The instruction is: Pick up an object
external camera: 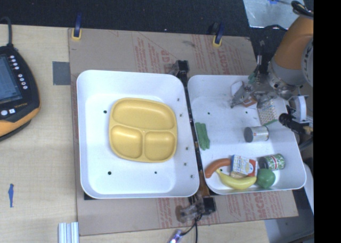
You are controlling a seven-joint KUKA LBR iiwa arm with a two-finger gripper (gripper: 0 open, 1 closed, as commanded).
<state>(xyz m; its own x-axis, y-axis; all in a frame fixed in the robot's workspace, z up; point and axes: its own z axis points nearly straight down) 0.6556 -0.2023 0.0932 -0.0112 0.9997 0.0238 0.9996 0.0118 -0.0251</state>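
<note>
Gripper [246, 97] hovers over your right bin's [213, 84] far end, apparently grasping nothing; whether it is clenched, you cannot tell. Nearer in that bin lie can [256, 134], banana [236, 181], carton [242, 165].
</note>
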